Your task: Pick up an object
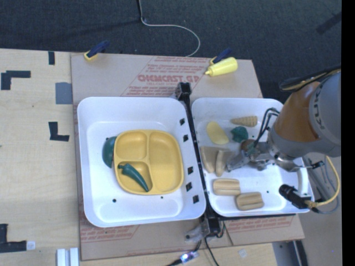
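The two white bins sit side by side on the bench, the left bin bearing a yellow divided tray with a green pepper in its near-left compartment and a dark green piece tucked against the tray's left edge. The right bin carries the loose food pieces, and the arm reaches over it from the right, its orange band above the wrist.

The gripper hangs low in the middle of the right bin, pointing left. Its tips are a dark tangle against the bin floor, and I cannot tell whether it is released or clenched; nothing is plainly between them.

The relation that matters is the one with the pair of tan pieces lying just left of the gripper, close enough to look almost touching. Their long axes run roughly near-to-far, across the gripper's line of reach. By my judgement these are the likeliest target.

The rest lies around it: a yellow lemon-shaped piece to the far left, a teal piece just beyond the gripper, a corn cob farther still, and two tan bread rolls on the near side.
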Controlling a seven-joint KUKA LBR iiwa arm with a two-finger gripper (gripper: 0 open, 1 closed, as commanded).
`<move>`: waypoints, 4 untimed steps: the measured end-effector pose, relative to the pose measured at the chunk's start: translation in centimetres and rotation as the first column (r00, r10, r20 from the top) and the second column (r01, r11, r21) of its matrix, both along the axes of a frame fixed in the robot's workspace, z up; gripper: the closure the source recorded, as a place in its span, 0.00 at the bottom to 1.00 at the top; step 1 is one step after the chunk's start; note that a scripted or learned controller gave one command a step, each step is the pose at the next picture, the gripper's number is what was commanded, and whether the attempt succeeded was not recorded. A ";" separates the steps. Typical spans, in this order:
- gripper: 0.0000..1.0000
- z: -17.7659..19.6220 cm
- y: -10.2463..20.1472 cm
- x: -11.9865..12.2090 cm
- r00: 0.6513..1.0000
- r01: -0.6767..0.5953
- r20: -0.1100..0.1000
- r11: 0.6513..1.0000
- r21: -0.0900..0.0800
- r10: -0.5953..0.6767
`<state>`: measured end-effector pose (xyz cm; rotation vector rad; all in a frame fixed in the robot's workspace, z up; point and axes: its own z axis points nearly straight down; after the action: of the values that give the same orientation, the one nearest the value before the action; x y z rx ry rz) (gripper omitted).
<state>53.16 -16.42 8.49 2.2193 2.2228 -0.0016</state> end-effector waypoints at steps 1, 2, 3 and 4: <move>1.00 1.1 0.0 0.0 1.000 0.000 0.002 1.000 -0.002 0.000; 1.00 7.3 0.2 -0.1 1.000 0.000 0.004 1.000 0.000 0.000; 1.00 11.6 0.2 0.3 1.000 0.000 0.003 1.000 0.000 0.000; 1.00 14.1 0.3 0.4 1.000 0.000 0.002 1.000 0.001 0.000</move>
<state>53.55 -16.13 22.57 2.2189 2.2224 0.0014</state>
